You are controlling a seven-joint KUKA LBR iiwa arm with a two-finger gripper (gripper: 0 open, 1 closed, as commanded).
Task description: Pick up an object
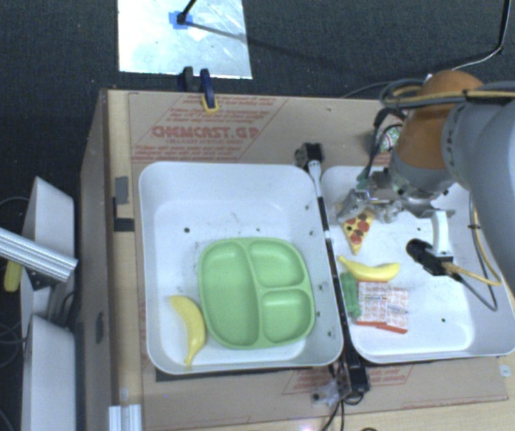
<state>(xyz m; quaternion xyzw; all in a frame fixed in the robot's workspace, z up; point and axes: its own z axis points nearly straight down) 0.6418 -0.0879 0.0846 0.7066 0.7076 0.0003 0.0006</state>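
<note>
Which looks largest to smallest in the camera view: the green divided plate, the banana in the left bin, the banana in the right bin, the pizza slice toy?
1. green divided plate, clearly the largest.
2. left-bin banana and right-bin banana: they look about alike, so I do not rank them.
3. pizza slice toy, the smallest.

My pincer (365, 206) hangs over the right bin (486, 330), just above the pizza slice (357, 229); a banana (370, 270) lies at six o'clock from it.
</note>
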